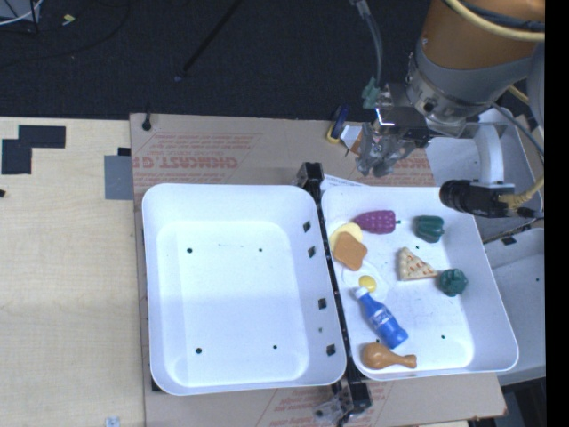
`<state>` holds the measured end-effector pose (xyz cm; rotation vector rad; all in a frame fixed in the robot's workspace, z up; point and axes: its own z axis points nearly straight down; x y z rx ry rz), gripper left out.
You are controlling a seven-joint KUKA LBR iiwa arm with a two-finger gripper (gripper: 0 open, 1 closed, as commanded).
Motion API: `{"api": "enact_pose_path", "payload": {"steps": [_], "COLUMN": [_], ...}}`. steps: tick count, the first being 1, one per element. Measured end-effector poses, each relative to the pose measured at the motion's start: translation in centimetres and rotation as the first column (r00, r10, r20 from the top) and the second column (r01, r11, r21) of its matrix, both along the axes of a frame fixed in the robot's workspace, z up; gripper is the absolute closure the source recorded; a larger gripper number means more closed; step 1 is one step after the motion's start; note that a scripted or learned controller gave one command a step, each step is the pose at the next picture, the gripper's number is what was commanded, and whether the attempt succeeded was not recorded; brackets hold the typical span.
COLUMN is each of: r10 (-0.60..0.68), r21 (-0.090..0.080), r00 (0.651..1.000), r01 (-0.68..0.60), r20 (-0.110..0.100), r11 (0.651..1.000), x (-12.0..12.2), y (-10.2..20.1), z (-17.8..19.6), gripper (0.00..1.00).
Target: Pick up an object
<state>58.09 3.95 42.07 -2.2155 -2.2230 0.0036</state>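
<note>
Hand: the hand point(380, 157) hangs above the far edge of the right bin point(498, 327) – whether it is open or closed, I cannot tell.
Right bin: purple grapes point(375, 221), green pepper point(428, 228), bread slice point(348, 249), pizza wedge point(413, 265), blue bottle point(382, 319), chicken leg point(388, 357) – all lying apart from the hand.
Left bin: the left bin point(169, 265) stands just beside the right one on the bench point(62, 283).

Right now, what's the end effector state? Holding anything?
End effector: raised above the back rim of the right bin; open or closed cannot be told, and nothing is seen held.
</note>
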Motion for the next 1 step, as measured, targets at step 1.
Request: {"api": "enact_pose_path", "payload": {"steps": [1], "r10": [0.002], "r21": [0.001], "r00": [1.000], "r01": [-0.002], "r20": [0.003], "r11": [1.000], "x": [-3.15], "y": [3.84], "z": [2.07], "gripper": [1.00]}}
